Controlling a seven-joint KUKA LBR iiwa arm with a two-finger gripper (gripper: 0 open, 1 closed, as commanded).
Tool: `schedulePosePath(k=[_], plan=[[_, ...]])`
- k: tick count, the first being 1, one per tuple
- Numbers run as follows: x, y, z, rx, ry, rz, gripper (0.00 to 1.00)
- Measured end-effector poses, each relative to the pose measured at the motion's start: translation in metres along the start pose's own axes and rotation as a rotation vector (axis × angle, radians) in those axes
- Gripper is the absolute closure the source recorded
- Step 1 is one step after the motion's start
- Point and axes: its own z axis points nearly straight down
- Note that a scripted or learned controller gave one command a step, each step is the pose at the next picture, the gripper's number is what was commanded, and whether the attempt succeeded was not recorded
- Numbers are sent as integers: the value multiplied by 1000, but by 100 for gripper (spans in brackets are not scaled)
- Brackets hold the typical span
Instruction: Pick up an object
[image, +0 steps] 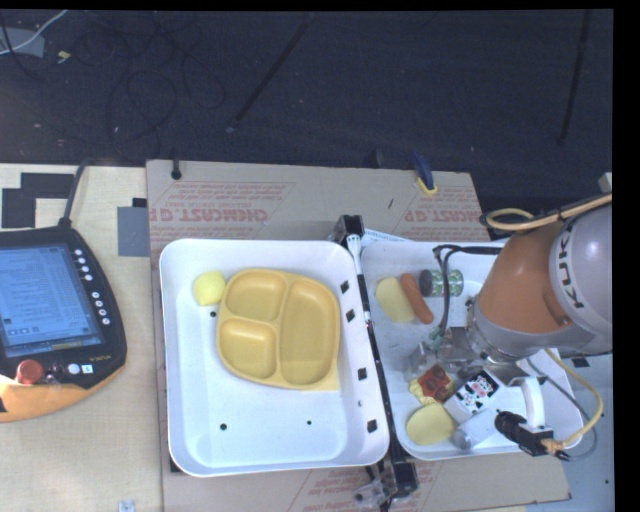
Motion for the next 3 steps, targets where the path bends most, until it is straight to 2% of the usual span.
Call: schedulePosePath(k=[1,2,3], plan=[[23,-41,-1,-13,-5,-4,0],[24,-39,-11,-9,1,1,100],[23,-39,-11,-9,1,0,0]])
